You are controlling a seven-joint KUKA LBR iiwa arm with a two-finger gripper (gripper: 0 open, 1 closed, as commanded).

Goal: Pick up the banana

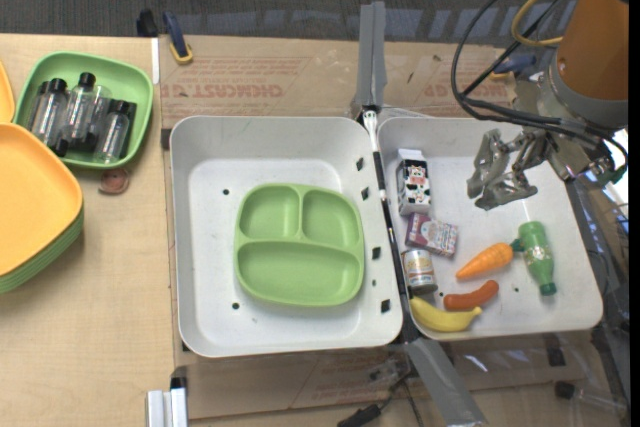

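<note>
The yellow banana (443, 316) lies in the front left corner of the right bin (580, 315), just in front of a small can (419, 269) and a red sausage-shaped toy (471, 296). My gripper (497, 185) hangs over the middle of the right bin, well behind the banana and to its right. Nothing shows between its metal fingers.
The right bin also holds a carrot (485, 260), a green bottle (537, 257), a cow-print carton (413, 182) and a small flat box (432, 235). A green divided plate (298, 246) lies in the left bin (190, 215). A green tray of bottles (85, 108) and orange plates (30, 205) sit at the left.
</note>
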